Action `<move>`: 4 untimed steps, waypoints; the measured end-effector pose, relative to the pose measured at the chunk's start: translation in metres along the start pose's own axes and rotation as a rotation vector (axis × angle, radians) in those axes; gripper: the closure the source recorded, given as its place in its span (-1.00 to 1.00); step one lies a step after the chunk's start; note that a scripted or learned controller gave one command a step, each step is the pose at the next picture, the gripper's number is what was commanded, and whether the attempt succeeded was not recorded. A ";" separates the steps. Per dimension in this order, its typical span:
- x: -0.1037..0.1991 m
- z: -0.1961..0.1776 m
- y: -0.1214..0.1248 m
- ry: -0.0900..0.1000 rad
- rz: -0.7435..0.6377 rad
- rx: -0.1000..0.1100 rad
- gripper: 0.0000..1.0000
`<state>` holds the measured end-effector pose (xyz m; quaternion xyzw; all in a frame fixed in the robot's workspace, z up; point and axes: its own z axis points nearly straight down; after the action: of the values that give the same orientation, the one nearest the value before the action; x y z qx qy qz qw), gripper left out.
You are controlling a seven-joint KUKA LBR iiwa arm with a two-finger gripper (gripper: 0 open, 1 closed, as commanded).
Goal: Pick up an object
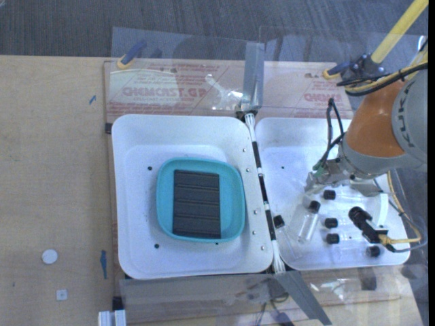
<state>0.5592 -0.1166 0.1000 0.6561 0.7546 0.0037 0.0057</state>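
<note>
Gripper (319,182) low in right bin (285,148); teal tray (165,182) left.

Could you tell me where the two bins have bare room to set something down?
Left bin: only the white margin around the teal tray, which carries a dark ribbed block. Right bin: its far-left floor near the divider is bare; the near half is crowded with small black pieces, a clear tube and the pincer.
</note>
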 end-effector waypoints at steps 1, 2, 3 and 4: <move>0.066 -0.085 0.036 0.003 -0.013 0.012 1.00; 0.005 -0.035 0.017 0.005 -0.196 0.014 1.00; 0.003 0.010 -0.010 0.003 -0.574 0.001 1.00; 0.038 -0.086 0.086 0.005 -0.607 0.006 1.00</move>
<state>0.6377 -0.0671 0.1865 0.4007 0.9162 0.0009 0.0028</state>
